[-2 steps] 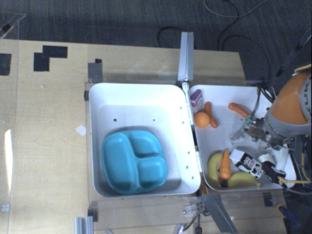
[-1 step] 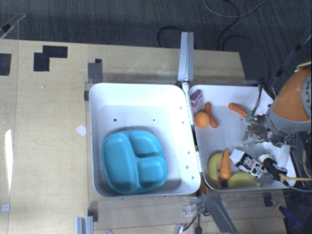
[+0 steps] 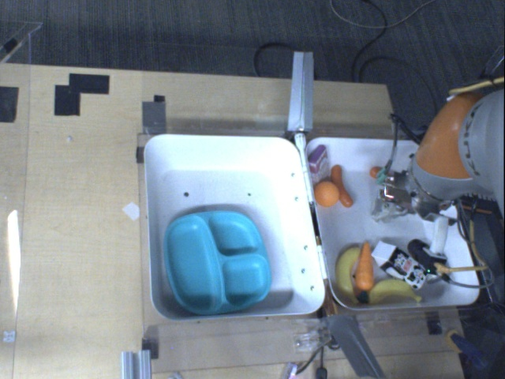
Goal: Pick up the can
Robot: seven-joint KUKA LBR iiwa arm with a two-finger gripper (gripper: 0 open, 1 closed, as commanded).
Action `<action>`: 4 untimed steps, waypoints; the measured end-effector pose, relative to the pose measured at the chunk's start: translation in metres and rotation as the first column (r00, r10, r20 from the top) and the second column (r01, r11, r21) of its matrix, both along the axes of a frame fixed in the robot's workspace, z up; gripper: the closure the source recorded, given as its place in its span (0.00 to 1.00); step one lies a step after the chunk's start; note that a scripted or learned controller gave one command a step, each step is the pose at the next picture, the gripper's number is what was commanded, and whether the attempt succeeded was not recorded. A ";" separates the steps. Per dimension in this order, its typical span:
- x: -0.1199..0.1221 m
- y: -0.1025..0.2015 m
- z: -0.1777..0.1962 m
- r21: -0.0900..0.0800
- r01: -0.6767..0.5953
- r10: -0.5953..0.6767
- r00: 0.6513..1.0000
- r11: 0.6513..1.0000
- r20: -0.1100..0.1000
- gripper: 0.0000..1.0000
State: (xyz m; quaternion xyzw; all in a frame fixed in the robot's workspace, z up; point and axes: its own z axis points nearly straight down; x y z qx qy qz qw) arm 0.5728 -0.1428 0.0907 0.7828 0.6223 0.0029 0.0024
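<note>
— Starting at the left, what sits on the desk (image 3: 71, 212)?

— A white left bin (image 3: 158, 172) holds a blue divided tray (image 3: 217, 260), which lies flat near its front wall.

— And the right bin (image 3: 355, 227)?

— The can (image 3: 317, 158), purple and white, is in its far left corner, just beside the wall between the bins. In front of the can, an orange (image 3: 325, 193) touches a small carrot (image 3: 342, 186). At the front lie bananas (image 3: 383, 292) with another carrot (image 3: 363, 265) across them.

— Where is the gripper (image 3: 389, 200)?

— It is over the middle of the right bin, to the right of the can and apart from it. I cannot tell whether it is spread or closed.
</note>
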 end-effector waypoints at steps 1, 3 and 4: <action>0.012 -0.046 -0.002 -0.004 -0.074 0.074 0.997 0.997 0.003 1.00; 0.072 -0.039 0.019 0.001 0.560 -0.560 0.829 0.829 -0.005 1.00; 0.089 -0.046 0.047 0.003 0.846 -0.846 0.533 0.533 -0.005 1.00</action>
